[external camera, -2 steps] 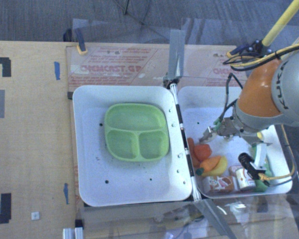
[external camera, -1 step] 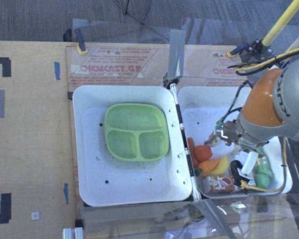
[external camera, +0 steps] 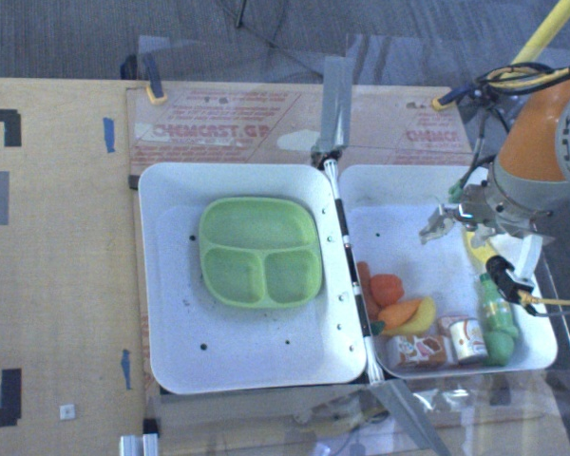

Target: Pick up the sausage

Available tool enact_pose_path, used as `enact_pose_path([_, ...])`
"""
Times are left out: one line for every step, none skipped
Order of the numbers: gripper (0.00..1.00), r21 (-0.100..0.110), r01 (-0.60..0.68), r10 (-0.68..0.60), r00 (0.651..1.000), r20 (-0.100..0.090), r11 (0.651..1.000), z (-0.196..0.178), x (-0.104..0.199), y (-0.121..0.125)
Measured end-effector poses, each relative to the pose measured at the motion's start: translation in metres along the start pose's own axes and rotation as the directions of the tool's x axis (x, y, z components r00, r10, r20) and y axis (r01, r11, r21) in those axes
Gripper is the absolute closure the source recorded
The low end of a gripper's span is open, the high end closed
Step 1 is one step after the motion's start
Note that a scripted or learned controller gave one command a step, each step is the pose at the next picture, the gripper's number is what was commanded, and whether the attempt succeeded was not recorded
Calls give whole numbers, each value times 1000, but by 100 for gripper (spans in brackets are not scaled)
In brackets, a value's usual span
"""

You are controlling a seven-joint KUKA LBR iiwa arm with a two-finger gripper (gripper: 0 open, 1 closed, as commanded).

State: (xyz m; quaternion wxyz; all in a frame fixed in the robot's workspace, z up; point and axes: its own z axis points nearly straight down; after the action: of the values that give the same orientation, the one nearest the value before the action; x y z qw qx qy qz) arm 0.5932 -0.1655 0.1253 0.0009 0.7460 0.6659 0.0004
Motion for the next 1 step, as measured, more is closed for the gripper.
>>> enact_pose_path([0,4,-477,477,879,1,879,35,51,3])
